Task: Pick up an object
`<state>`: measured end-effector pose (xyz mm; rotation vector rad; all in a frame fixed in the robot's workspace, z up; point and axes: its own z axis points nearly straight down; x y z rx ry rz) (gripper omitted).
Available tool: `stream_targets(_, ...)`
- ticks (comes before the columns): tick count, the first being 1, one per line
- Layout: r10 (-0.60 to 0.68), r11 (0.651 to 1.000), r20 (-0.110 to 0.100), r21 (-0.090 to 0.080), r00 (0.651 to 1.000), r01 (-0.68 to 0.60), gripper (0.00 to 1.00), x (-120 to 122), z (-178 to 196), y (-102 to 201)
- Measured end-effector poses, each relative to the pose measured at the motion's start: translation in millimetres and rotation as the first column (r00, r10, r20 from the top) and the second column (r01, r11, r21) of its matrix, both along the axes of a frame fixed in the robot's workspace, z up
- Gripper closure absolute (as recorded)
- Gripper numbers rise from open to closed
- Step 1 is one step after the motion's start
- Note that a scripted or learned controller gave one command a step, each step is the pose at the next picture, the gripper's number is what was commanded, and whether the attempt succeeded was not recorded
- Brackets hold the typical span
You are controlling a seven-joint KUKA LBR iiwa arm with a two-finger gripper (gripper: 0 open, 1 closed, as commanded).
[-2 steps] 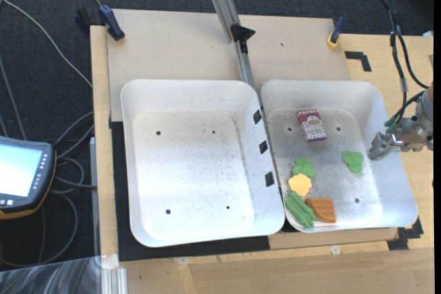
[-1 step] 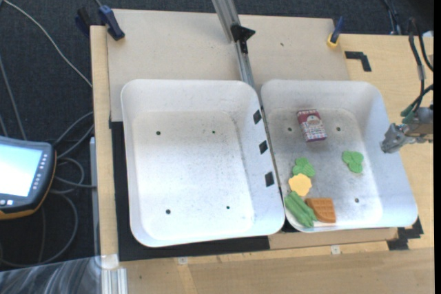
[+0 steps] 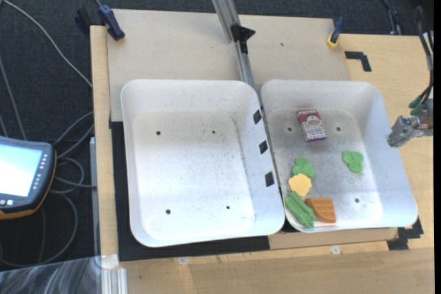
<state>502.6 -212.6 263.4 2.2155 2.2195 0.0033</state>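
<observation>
gripper (image 3: 402, 131), small grey metal, at 3 o'clock outside right white plastic bin (image 3: 386, 148); open or closed: cannot tell. inside bin: red carton (image 3: 311, 125) at 12, green toys (image 3: 353, 161), yellow piece (image 3: 300, 184), orange block (image 3: 322, 210) at 7.

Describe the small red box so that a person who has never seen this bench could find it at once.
Look at the right white bin of the two. The small red box lies in its upper middle part, apart from the other pieces, which are green, yellow and orange and lie nearer the bin's lower edge. It is the only red thing there, with a pale label on its face.
</observation>
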Motion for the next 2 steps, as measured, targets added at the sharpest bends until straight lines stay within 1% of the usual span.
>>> stream_targets(1,0.006,1.000,-0.001,0.003,1.000,-0.006,1.00,17,8,53)
stream_targets(2,0.005,1.000,-0.007,0.006,1.000,-0.005,1.00,22,1,104)
